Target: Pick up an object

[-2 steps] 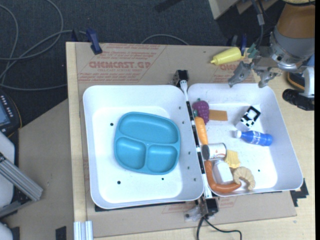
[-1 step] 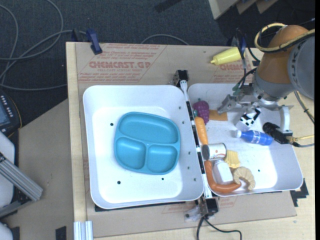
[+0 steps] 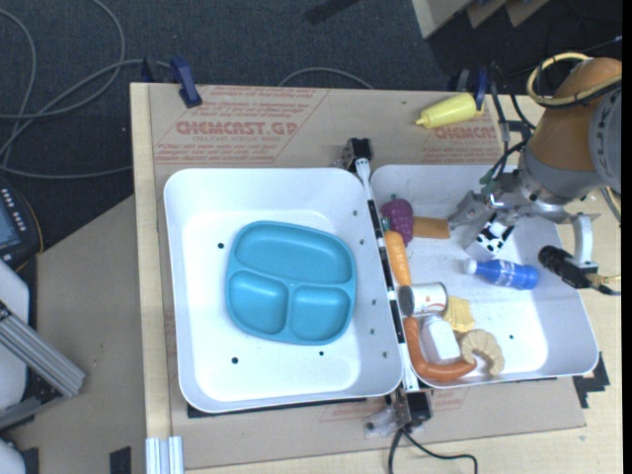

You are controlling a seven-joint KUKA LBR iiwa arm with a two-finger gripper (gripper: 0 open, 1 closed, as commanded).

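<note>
My gripper (image 3: pixel 491 223) hangs over the back of the right bin (image 3: pixel 563 349), just above and behind a blue bottle (image 3: pixel 505 273) that lies on its side. Left of the gripper lie a tan block (image 3: pixel 432 228) and a purple bunch of grapes (image 3: pixel 397 210). An orange carrot (image 3: pixel 397 258) runs along the bin's left wall. Nearer the front are a small can (image 3: pixel 427 299), a yellow cheese wedge (image 3: pixel 458 313), a croissant (image 3: pixel 485 350) and a curved orange sausage (image 3: pixel 434 366). Nothing shows in the gripper's grasp.
The left bin (image 3: pixel 193 215) holds a blue divided plate (image 3: pixel 291 282). A yellow object (image 3: pixel 449 112) lies on the bench behind the right bin, and a blue clamp (image 3: pixel 184 82) sits at the back left. The arm's grey and orange wrist (image 3: pixel 573 131) stands over the bin's back right corner.
</note>
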